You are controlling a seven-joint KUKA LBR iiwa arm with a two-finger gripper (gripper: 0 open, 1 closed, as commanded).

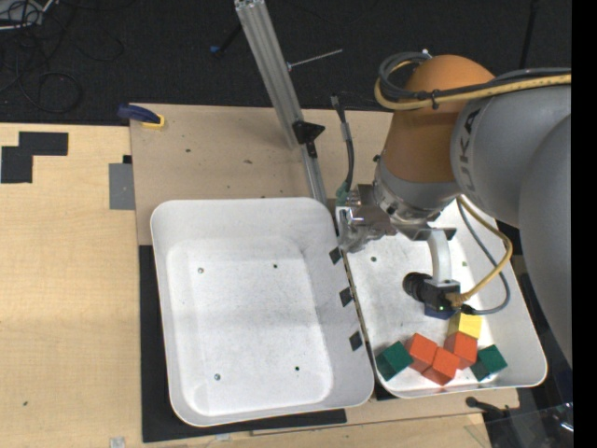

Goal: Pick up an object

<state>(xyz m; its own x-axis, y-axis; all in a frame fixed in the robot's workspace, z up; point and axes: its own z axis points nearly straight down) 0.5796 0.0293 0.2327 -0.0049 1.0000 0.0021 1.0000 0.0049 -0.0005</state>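
Watching from beside the bench, I see the gripper (355,224) hanging over the far left corner of the right bin (387,292), close to the wall it shares with the left bin (242,306). From this angle I cannot tell whether it is spread or pressed together, and nothing shows in its grasp. The things worth picking lie well apart from it, huddled at the near end of that same bin. There is a green block (394,358) on the left, orange blocks (438,357) packed touching in the middle, a yellow block (469,326) just behind them, and a second green block (488,362) near the right rim. To my eye the step in hand is choosing a target and getting above it. The left green block looks the best bet, since its outer side stands free while the orange ones crowd each other. I would centre over it, square the tool to its flat faces, come straight down, and keep clear of the orange neighbour so nothing gets nudged or wedged.
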